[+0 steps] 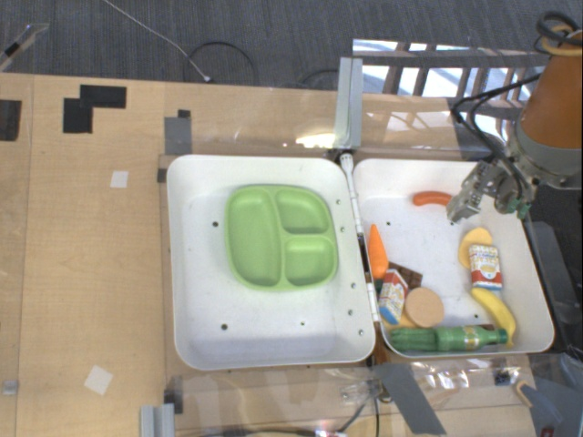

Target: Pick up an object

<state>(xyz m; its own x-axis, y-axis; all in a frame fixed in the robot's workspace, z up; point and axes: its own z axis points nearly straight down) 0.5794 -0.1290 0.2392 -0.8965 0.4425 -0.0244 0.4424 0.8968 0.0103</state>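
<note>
My gripper (464, 207) hangs over the upper right part of the right bin (543, 340), its fingers open with nothing between them. Just left of the fingertips lies a red sausage (431, 198). Below the gripper a yellow banana (493, 309) runs down the bin's right side, and a small labelled can (485, 268) rests on it. An orange carrot (377, 252) lies along the bin's left wall. A green bottle (446, 339) lies along the front wall. A round tan disc (424, 307) sits above the bottle, beside a small carton (393, 297).
The left bin (196, 335) holds a green divided plate (280, 236). A metal rail frame (428, 71) stands behind the right bin. Black cables (483, 98) trail from the arm's orange band (556, 107) at the right.
</note>
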